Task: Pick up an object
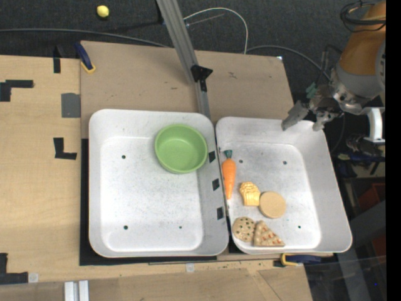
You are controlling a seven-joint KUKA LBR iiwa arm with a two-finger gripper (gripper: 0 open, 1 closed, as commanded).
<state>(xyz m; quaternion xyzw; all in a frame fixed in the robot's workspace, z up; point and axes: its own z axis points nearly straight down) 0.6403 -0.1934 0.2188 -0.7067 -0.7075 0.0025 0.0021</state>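
Gripper [305, 119] sits over the far right corner of the right bin [313, 168], fingers spread apart, nothing between them, not touching any item. Grey arm [360, 61] with orange band comes in from the right edge. No readable writing or brand marks anywhere. Items to pick are all well apart from the gripper, clustered in the near left part of the right bin: orange carrot [229, 177] with green top lying along the bin's left wall, pointing near; just right of it a small yellow waffle-like piece [249, 194]; touching that on the right, a round tan biscuit [272, 204]; nearer, a round speckled cookie [244, 229] and beside it a pizza slice [267, 236] by the near rim. Left bin [125, 193] holds a green bowl [181, 147], upright, in its far right part. Far left on the dark floor, a small yellow ball [103, 10].
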